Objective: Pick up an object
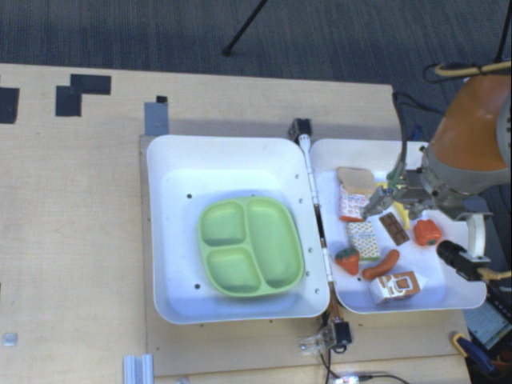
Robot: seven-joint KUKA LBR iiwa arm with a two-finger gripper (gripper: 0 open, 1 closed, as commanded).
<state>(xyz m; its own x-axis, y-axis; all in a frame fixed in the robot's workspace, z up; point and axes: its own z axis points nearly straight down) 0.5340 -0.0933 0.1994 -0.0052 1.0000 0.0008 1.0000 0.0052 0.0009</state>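
My gripper [387, 206] hovers over the upper middle of the right bin [454, 298], open, with nothing between its fingers. Just below it lies a brown chocolate bar [394, 228]. A red-and-white snack packet [352, 202] lies to its left and an orange pepper [428, 232] to its lower right. Further forward are a patterned packet [364, 239], a strawberry [346, 260], a red sausage [380, 265] and a small carton [396, 286].
The left bin [172, 214] holds a green divided plate [250, 246]. A ridge [314, 214] separates the two bins. The arm's orange band [478, 130] looms over the right bin's far right corner.
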